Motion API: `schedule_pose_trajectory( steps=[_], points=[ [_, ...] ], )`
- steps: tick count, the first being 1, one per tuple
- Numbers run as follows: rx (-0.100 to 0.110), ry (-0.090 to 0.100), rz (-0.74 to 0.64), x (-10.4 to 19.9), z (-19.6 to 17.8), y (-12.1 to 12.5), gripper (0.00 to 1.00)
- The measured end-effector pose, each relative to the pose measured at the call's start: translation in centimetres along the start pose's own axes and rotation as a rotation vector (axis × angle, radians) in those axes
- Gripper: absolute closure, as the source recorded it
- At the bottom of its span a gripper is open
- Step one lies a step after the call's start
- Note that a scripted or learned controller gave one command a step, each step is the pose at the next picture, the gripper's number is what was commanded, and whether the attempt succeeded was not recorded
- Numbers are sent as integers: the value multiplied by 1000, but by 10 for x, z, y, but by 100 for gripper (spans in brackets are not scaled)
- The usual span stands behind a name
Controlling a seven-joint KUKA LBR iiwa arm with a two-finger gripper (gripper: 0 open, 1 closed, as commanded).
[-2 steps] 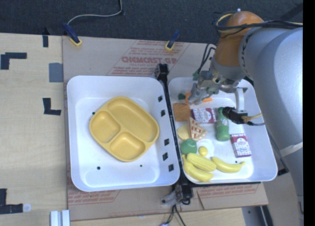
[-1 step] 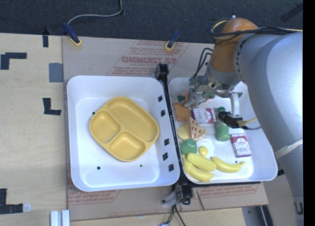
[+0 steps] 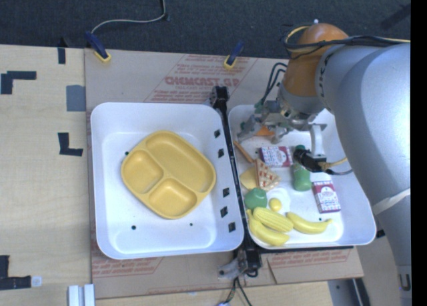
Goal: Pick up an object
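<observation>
1. Camera view: the gripper (image 3: 270, 123) hangs low at the 12 o'clock end of the right bin (image 3: 357, 228); whether it is open or closed, or has hold of anything, I cannot tell.
2. The likeliest pick looks to be the red-and-white packet (image 3: 275, 157), just at the gripper's 6 o'clock. A straight descent over its middle would serve best.
3. Crowding matters: a waffle-like wedge (image 3: 267, 177) touches that packet, and a green piece (image 3: 301, 179) lies at its 3 o'clock.
4. Bananas (image 3: 287, 223) and a second red box (image 3: 326, 198) sit toward 5 o'clock, clear of the approach.
5. The left bin (image 3: 107, 231) carries a yellow divided plate (image 3: 168, 173), well apart.
</observation>
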State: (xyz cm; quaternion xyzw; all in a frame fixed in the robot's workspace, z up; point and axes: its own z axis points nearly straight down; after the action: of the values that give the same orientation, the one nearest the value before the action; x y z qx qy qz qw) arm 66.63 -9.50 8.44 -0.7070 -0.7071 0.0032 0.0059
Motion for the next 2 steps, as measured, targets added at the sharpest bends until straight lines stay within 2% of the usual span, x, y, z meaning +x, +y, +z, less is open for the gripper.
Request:
schedule_pose_trajectory(
  steps=[1,2],
  points=[
    [14,2,0,0,-7,-3,100],
    [16,3,0,0,-7,-3,0]
  ],
)
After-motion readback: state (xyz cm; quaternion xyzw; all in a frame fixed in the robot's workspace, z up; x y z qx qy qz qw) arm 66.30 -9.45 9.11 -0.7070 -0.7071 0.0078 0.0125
